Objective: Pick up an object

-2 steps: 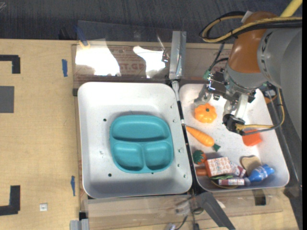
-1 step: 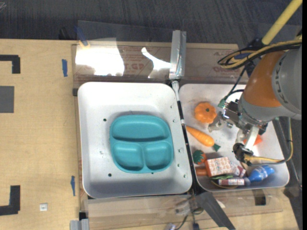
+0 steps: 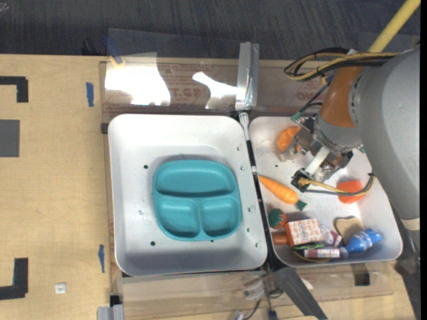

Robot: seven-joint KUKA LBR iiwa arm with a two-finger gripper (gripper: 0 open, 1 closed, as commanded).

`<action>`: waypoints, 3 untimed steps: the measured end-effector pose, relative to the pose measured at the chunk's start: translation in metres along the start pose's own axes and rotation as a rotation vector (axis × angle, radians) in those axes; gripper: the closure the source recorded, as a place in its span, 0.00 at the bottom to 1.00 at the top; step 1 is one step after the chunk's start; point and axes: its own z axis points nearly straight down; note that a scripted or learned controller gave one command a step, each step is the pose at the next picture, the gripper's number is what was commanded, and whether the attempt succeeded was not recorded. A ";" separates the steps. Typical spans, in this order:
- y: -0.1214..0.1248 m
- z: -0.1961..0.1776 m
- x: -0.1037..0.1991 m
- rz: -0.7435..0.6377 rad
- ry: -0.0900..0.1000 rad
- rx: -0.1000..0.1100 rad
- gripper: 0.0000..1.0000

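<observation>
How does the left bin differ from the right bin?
The left bin holds one big teal divided plate, lying flat in its middle. The right bin holds many small things, among them a carrot, a red and white box and a blue bottle. The arm reaches over the right bin, not the left bin. Both are shallow, white and sit side by side.

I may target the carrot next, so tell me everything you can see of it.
The carrot is a smooth orange toy that looks like plastic. It tapers to a point and has a small dark green stub at its thick end. It lies flat on the floor of the right bin, on a slant, with its tip near the bin's left wall and its green end toward the middle. It looks whole, and nothing lies on top of it.
</observation>
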 end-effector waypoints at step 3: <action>0.017 -0.097 0.043 0.594 0.000 0.002 0.00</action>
